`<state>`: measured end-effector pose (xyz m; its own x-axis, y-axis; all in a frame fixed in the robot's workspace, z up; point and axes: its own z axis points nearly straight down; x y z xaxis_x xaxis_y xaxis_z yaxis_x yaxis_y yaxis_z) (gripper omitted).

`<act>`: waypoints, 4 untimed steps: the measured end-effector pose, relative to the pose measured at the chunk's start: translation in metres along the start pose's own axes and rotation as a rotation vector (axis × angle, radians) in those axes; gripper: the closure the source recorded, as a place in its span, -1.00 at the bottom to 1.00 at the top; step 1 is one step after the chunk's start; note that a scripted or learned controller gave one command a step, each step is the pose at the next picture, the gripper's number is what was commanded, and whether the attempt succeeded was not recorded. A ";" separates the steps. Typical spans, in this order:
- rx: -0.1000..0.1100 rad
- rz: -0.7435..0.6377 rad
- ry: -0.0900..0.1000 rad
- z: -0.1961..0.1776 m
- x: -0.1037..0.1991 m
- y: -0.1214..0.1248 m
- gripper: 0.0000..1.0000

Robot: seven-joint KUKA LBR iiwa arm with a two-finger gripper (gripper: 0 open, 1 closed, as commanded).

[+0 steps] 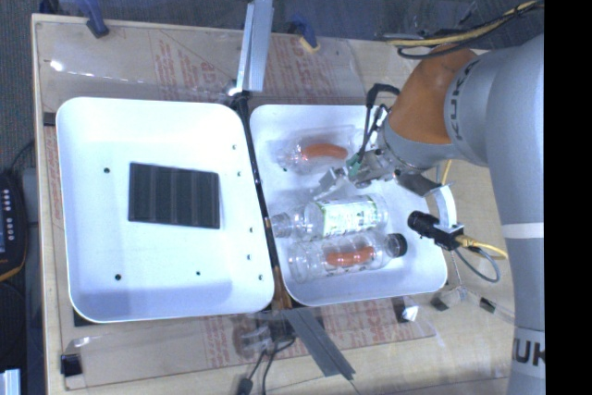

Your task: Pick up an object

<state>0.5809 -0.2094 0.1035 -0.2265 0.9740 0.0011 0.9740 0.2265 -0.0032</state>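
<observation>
The right bin (416,277) holds three clear items. A clear packet with an orange content (313,152) lies near its back. A clear bottle with a pale green label (344,217) lies across the middle. In front of it lies a clear bottle with a red-orange content and a dark cap (350,256). My gripper (357,167) hangs low over the bin, between the packet and the labelled bottle, just right of the packet. The grey arm with its orange band (427,102) comes in from the right.
The left bin (92,273) holds a dark rectangular panel (174,195). A metal divider bar (252,42) stands at the back between the bins. Yellow and black cables (462,32) run behind the arm. A black connector (431,228) sticks out by the right bin's right wall.
</observation>
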 end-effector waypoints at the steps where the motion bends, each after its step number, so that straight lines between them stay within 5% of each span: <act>1: 0.002 -0.004 0.001 0.007 0.008 -0.019 -1.00; 2: 0.004 -0.038 0.002 -0.012 -0.011 0.040 -1.00; 3: 0.000 -0.099 0.001 0.013 0.014 -0.065 -1.00; 4: 0.001 0.073 0.000 -0.033 0.004 -0.022 -1.00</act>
<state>0.5583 -0.2103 0.1365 -0.1547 0.9880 0.0004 0.9879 0.1547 -0.0040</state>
